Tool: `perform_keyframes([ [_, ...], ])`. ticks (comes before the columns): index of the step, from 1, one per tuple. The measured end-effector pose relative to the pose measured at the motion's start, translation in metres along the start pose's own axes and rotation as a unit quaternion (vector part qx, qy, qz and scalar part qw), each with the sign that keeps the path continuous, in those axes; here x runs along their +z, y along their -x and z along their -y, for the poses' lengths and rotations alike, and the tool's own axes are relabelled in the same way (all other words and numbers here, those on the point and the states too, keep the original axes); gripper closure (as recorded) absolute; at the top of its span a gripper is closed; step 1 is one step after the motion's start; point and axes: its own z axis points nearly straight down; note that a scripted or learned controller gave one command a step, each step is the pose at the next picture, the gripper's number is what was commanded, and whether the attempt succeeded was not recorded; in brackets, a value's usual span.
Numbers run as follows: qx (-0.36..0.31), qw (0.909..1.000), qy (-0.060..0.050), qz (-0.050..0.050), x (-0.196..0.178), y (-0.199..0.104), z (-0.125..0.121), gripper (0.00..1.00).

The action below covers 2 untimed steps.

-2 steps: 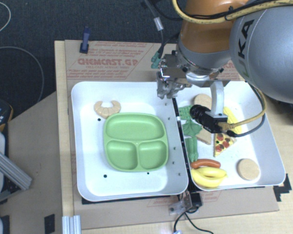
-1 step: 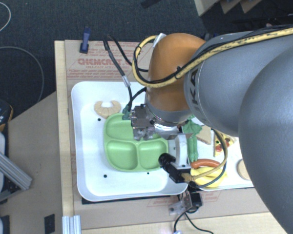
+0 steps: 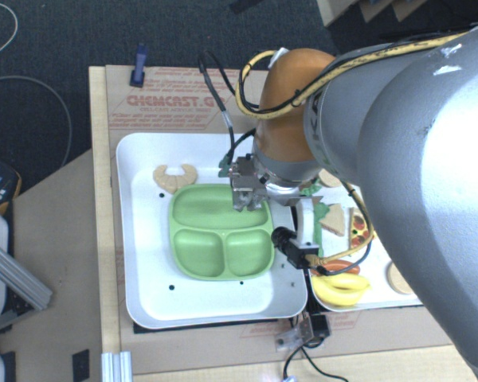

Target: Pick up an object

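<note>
Pale green plastic, a divided plate (image 3: 221, 233) with three compartments, lies flat in the middle of the left white bin (image 3: 143, 293); its one long compartment runs along the far side, two smaller ones along the near side; a tan croissant-shaped toy (image 3: 174, 177) rests on the bin floor just beyond the plate's far-left corner, close to it, contact not clear; the gripper (image 3: 245, 196) sits low over the plate's far-right edge, near the rim of the long compartment; whether the jaws are wide or narrow cannot be told from this angle, and nothing can be seen between them; the grey arm (image 3: 414, 165) with its orange band (image 3: 291, 102) crosses over from the right and covers most of the right bin (image 3: 382, 297); at that bin's near-left corner a yellow banana (image 3: 338, 286) lies along the near wall; just beyond it a sandwich-like wedge (image 3: 333, 221) and a pizza-like slice (image 3: 358, 229) show partly under the arm; both bins sit on the brown board of the counter (image 3: 103, 213).
</note>
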Motion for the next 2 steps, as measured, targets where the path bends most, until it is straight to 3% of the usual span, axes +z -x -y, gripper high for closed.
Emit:
perform_keyframes([
  [1,-0.003,0.9999,0.011,-0.003,0.058,0.022,0.023,1.00],
  [2,-0.006,0.9999,0.011,-0.004,-0.078,-0.025,-0.015,1.00],
])
